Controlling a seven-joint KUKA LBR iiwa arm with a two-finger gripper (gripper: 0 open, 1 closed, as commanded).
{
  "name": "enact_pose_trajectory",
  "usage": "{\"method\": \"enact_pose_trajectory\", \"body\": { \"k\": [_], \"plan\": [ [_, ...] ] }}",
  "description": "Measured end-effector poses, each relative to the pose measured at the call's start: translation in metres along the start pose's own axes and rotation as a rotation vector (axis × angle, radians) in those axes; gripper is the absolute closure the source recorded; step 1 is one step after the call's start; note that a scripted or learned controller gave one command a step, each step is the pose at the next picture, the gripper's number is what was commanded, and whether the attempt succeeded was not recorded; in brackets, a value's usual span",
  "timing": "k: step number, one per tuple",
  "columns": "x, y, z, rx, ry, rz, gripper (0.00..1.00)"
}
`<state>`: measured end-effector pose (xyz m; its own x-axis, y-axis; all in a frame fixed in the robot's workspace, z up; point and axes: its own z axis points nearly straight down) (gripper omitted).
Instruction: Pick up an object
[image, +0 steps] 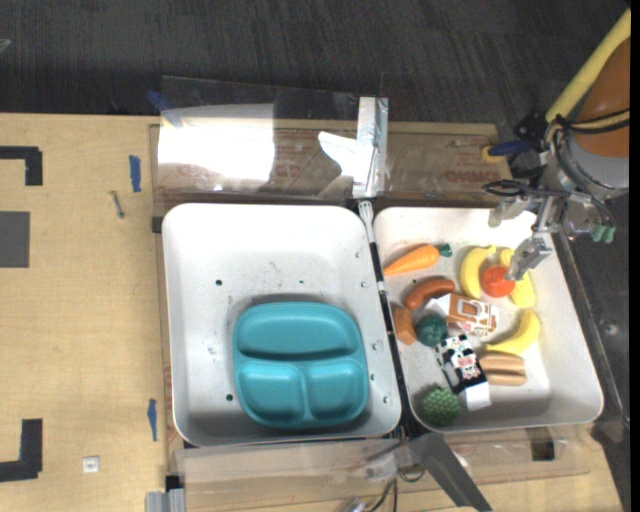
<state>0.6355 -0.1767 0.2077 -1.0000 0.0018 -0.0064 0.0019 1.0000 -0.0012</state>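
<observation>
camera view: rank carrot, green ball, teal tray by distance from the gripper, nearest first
From the gripper, over the right bin:
1. carrot, right bin's far-left part.
2. green ball, right bin's near edge.
3. teal tray, in the left bin.

A smooth, glossy plastic finish is shown by the white bins (190, 300) and the teal tray (298, 362).

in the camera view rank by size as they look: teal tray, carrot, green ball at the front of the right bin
1. teal tray, by far the largest
2. carrot
3. green ball, more compact than the carrot, though the gap is modest
</observation>
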Motion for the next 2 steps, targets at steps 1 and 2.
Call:
{"method": "enact_pose_trajectory", "body": {
  "k": [1,2],
  "plan": [
    [0.028,-0.045,0.118,0.002,-0.005,-0.024,0.0],
    [0.076,-0.046,0.12,0.0,0.002,-0.026,0.0]
  ]
}}
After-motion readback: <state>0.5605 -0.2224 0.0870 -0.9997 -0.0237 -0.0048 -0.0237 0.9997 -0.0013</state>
